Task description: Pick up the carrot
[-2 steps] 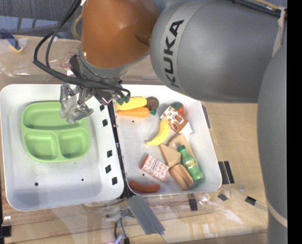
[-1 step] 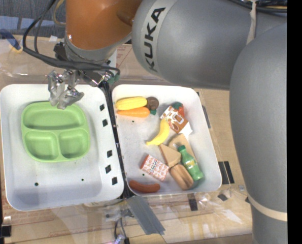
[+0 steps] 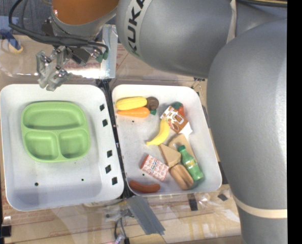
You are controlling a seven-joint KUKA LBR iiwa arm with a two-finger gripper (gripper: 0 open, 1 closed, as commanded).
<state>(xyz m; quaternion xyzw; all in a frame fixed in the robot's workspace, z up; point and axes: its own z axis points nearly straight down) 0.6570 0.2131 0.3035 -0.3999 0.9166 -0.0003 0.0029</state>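
Carrot [image 3: 133, 113] lies well right of claw [image 3: 50, 78].

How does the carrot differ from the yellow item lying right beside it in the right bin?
The carrot is orange with a green tip at its right end; the corn is yellow with a brown end. The carrot looks slimmer, the corn thicker. The carrot lies nearer the camera, the corn behind it. Both lie flat, side by side and parallel.

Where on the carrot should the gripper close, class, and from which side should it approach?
Probably the carrot's orange middle, from above. It lies flat along the right bin's top edge; the corn cob crowds its far side, so one finger must slip between them.
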